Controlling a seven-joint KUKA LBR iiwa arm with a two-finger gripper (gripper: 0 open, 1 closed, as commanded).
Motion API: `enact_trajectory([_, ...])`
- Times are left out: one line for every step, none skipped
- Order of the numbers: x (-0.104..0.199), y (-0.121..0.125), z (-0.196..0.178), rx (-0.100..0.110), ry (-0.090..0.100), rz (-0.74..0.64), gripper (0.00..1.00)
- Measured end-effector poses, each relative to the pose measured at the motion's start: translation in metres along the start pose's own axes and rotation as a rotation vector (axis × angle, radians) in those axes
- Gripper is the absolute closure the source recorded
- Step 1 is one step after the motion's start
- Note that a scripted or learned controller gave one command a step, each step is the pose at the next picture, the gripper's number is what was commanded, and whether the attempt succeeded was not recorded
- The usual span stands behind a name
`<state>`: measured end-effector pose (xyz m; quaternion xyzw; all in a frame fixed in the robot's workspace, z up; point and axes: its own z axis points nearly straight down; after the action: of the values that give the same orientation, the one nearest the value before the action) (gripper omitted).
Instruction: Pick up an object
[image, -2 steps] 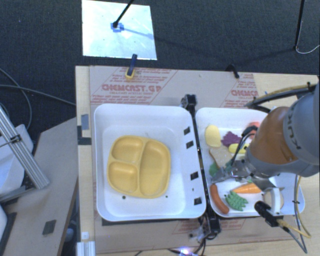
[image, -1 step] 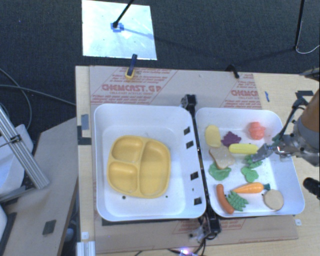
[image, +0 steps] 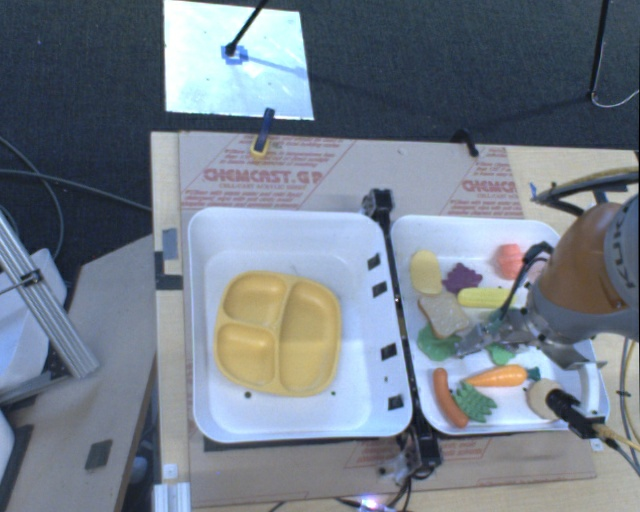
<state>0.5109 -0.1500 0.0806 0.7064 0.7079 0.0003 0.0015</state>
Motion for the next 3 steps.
enact_trajectory([0.064, -0.018, -0.03, 0.002, 0.005, -0.007, 0.0])
enact_trajectory([0.065, 0.045, -0.018, -0.003, 0.001, -0.005, 0.0])
enact_trajectory([0.064, 0.042, -0.029, -0.001, 0.001, -0.006, 1.0])
